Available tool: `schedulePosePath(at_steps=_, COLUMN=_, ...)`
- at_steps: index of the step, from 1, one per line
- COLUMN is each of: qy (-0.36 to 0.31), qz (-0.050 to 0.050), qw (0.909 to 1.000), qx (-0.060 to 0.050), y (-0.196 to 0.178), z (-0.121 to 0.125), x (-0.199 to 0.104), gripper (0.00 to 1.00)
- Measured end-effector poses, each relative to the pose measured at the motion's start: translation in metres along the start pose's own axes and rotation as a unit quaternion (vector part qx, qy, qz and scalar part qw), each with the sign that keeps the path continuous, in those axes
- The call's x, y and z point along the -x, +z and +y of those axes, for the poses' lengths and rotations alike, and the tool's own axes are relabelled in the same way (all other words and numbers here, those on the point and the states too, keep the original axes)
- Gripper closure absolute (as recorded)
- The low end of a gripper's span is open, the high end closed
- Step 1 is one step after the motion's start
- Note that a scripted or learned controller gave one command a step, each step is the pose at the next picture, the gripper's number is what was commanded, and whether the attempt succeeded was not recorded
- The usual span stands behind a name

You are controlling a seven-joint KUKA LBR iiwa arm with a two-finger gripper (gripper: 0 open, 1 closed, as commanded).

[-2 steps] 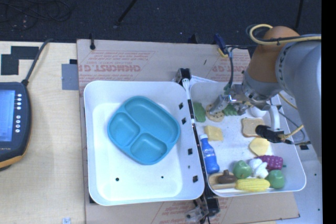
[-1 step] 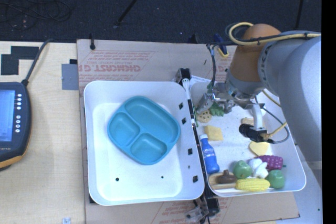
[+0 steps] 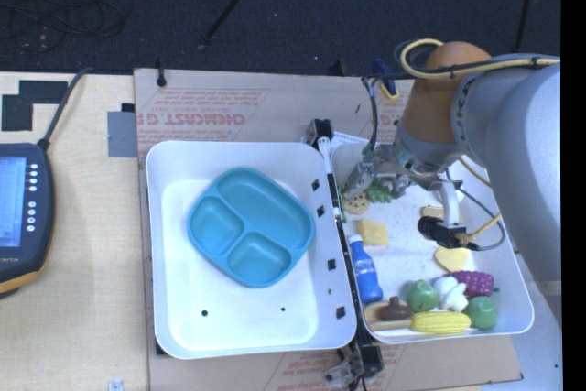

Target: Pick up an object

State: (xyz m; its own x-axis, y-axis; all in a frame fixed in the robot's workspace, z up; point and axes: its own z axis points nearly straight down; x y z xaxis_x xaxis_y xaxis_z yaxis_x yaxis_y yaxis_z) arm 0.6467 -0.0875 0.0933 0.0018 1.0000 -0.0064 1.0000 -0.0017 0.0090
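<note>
The bench (image 3: 82,307) is pale wood, with a sheet of brown cardboard (image 3: 229,110) under two white bins that sit side by side. Closest to us, in the right bin (image 3: 522,311), a bunch of toy food lies along the near wall: a yellow corn cob (image 3: 442,321), two green balls (image 3: 423,295), purple grapes (image 3: 472,281) and a brown piece (image 3: 394,311). A blue bottle (image 3: 365,268) lies just beside the wall between the bins. A bit farther back there is a yellow wedge (image 3: 372,232), with bare white floor around it. Farther still, near the back corner, sits a green leafy toy (image 3: 378,192). The gripper (image 3: 374,175) is low over that toy, very close or touching (it is too small and dark to tell if it is open or closed). The big grey arm (image 3: 513,160) comes in from the right and covers that side of the bin. The left bin (image 3: 174,307) holds a blue tray plate (image 3: 252,226) with lots of free floor around it. The job looks not done yet, since nothing is lifted. What is left is to grab and raise a toy. The back corner is tight, with the wall and cables (image 3: 371,119) near, so straight up looks like the safest way out.
</note>
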Motion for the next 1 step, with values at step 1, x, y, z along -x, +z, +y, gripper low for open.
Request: schedulePosePath(at_steps=1, qy=-0.001, qz=0.003, qw=1.0, qx=0.0, y=0.0002, z=0.0004, x=0.0061, gripper=0.0)
